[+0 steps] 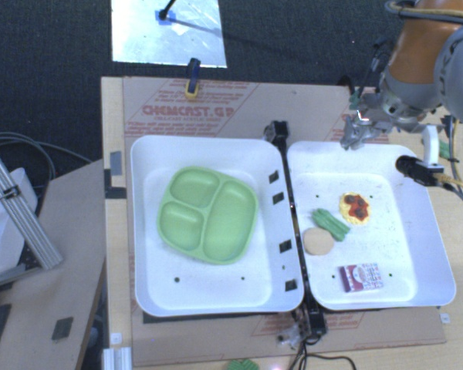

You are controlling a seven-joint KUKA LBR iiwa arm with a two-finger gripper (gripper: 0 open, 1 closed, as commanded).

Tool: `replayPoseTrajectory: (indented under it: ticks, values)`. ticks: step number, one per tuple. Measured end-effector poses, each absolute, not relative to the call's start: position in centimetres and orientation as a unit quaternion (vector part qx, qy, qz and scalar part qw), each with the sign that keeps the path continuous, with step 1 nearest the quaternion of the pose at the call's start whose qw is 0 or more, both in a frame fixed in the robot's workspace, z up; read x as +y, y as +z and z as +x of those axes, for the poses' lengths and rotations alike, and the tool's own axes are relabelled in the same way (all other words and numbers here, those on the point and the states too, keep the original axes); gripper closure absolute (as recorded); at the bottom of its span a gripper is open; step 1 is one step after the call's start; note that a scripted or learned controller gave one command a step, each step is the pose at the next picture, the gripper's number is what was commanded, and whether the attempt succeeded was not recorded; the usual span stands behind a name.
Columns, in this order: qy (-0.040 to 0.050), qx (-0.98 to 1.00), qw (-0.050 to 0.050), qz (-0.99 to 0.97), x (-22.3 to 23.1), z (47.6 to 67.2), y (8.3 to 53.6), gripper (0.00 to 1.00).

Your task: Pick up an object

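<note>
The right bin (417, 230) holds a yellow piece with a red topping (355, 207), a green pod-shaped item (330, 223), a tan round disc (319, 242) and a small red and white packet (361, 277). My gripper (356, 136) hangs above the bin's far rim, up and away from all of them. Nothing shows between its fingers.
A green divided plate (208, 215) lies in the left bin (150, 284). A black divider with clips (287, 206) runs between the bins. A black cylindrical part with a white bracket (417, 168) sticks over the right bin's far right corner. A shiny sheet (168, 21) lies behind the bench.
</note>
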State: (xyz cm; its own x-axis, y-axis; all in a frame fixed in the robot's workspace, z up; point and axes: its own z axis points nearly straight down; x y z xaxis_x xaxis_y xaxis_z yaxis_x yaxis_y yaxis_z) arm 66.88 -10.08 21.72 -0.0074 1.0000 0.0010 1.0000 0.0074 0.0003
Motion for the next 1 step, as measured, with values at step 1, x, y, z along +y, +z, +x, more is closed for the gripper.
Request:
replayPoseTrajectory:
  ticks: [1]
  values:
    - [-0.0005, -0.706, -0.004, -0.709, -18.45, 66.51, 25.53, 1.0]
